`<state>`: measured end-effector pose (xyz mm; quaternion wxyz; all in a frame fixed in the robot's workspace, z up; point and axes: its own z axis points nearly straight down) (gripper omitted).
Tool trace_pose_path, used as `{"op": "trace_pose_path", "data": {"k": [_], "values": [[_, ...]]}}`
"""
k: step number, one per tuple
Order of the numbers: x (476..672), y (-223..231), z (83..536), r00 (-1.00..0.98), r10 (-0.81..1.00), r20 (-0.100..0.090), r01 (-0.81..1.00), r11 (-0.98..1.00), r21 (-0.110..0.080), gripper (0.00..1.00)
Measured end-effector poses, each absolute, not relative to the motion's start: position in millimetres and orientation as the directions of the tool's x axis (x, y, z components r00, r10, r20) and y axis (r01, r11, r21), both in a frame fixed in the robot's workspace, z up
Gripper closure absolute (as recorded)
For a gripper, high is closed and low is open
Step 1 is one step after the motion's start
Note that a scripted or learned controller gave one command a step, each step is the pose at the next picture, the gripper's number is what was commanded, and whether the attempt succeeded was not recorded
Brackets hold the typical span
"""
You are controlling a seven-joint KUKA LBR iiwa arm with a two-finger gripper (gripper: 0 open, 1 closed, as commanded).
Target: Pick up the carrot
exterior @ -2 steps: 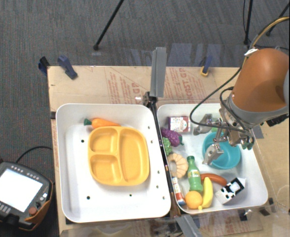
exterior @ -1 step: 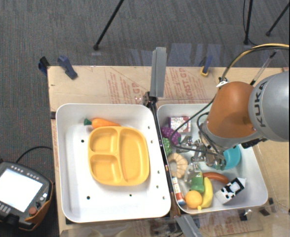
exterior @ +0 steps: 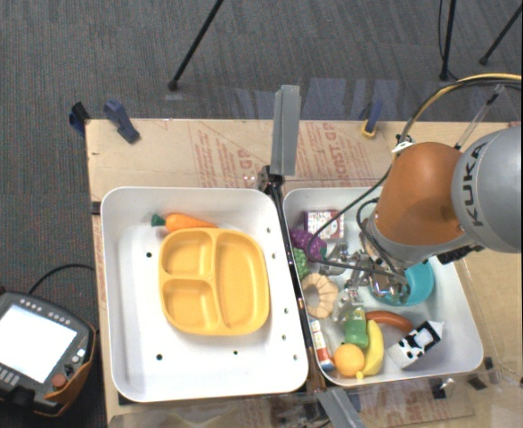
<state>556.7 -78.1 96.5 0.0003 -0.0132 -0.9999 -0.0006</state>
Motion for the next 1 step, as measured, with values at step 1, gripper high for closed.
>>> {"op": "trace_pose_path", "data": {"k": [1], "values": [[557.4,-76.7,105.7,-1.0,0.021,0.0,0.021,1.0,0.002,1.0]]}}
